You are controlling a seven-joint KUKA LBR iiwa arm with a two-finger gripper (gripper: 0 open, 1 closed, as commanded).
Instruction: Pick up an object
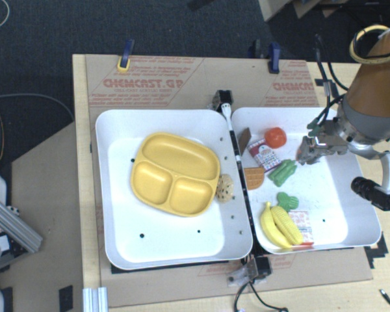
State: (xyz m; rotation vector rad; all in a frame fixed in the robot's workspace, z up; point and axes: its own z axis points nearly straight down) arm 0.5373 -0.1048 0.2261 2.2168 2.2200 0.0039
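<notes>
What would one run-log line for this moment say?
arm: over right bin | gripper: above green toy, nothing seen held | left bin: yellow tray | stage: approach

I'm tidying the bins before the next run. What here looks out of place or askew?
The yellow tray lies at a slant in the left bin, with a cookie wedged between it and the bin's right wall. The toy food sits jumbled in the right bin. Nothing looks spilled or damaged.
</notes>
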